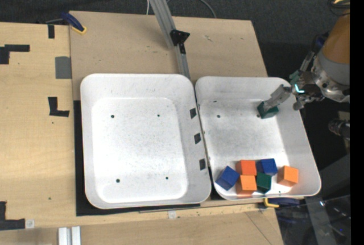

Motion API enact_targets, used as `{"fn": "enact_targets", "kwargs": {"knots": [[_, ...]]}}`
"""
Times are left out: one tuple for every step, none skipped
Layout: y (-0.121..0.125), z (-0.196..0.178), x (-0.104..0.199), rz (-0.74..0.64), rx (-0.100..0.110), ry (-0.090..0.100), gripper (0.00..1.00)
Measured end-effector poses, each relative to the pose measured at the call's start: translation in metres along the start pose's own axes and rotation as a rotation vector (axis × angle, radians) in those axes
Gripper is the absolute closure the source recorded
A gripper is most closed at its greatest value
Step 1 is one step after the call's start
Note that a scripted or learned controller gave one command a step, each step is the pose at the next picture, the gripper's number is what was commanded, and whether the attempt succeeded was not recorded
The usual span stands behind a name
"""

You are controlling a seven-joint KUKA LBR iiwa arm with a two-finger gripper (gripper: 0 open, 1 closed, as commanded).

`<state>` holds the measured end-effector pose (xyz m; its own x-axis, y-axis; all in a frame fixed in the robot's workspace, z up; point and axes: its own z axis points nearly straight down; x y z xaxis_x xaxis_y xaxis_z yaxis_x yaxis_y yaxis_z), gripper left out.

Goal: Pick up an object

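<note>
Blocks (255,175) are crowding the right bin's (227,133) near edge, leaving its middle open; the pincer (267,109) is occupying its far right corner.

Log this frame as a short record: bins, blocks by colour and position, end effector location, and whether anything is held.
left bin: white, no blocks visible in it
right bin: white, holds all blocks
blocks: clustered at the near edge; two blue, three orange, one dark green
end effector: over the right bin's far right part, apart from the cluster
held object: none seen between its fingers
arm: enters from the right
</note>
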<state>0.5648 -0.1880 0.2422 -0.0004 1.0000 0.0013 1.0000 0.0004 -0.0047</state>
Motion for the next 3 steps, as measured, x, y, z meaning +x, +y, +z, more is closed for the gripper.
{"fn": "enact_targets", "kwargs": {"knots": [[0.001, -0.002, 0.000, -0.002, -0.004, -0.001, 0.00], [0.006, 0.046, -0.006, 0.000, 0.001, -0.001, 0.00], [0.005, 0.110, -0.009, 0.000, 0.003, 0.000, 0.00]]}}
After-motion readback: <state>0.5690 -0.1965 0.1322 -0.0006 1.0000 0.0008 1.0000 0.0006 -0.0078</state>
